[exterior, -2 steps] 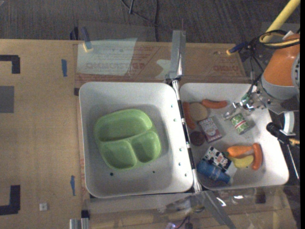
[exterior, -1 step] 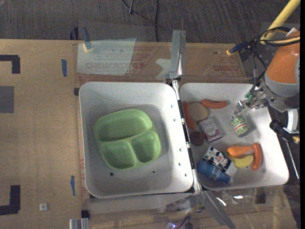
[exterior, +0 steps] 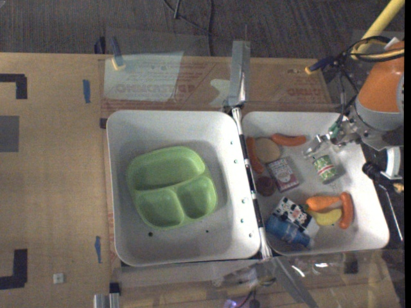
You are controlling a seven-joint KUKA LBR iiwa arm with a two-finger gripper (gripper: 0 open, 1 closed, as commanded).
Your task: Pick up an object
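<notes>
Gripper (exterior: 319, 147) | above right bin (exterior: 379, 236), just beside small green can (exterior: 327, 168) | opening cannot be told

A single fixed camera above the bench (exterior: 51, 172) looks down at a slant, at medium range, framing the left bin (exterior: 122, 191) and right bin (exterior: 366, 230) side by side, floor beyond.

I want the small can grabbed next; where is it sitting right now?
The small can lies in the right bin, toward its upper right part, just below the gripper and right of the small red box.
</notes>
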